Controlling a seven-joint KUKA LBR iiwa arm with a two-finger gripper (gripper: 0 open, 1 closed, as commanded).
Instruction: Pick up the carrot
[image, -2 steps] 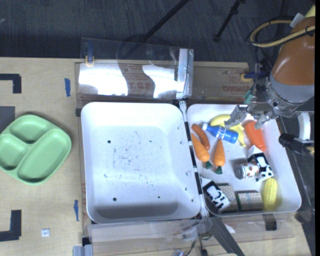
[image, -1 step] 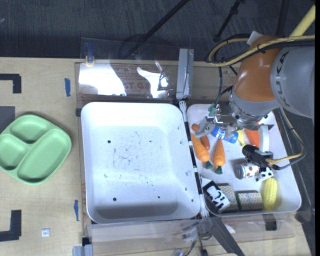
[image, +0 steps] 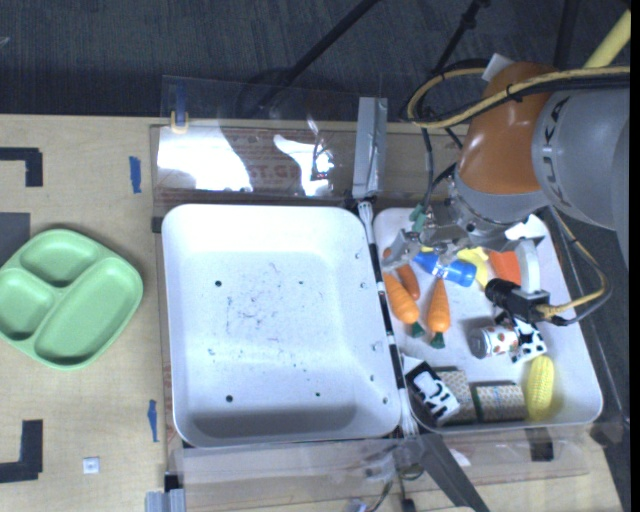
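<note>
Two orange carrots with green tips lie side by side in the right bin (image: 590, 400): one carrot (image: 402, 297) close to the bin's left wall, the other carrot (image: 438, 305) just right of it. My gripper (image: 424, 240) hangs over the upper left part of that bin, just above the carrots' top ends and beside a blue bottle (image: 447, 268). Neither carrot looks lifted; both rest on the bin floor.
The right bin also holds a yellow corn cob (image: 540, 385), a small can (image: 488, 342), a cow-patterned toy (image: 531, 343), a black-and-white item (image: 432, 390), a brown block (image: 497, 400) and an orange piece (image: 505, 268). The left bin (image: 270, 300) adjoins it. A green divided plate (image: 65, 295) sits far left.
</note>
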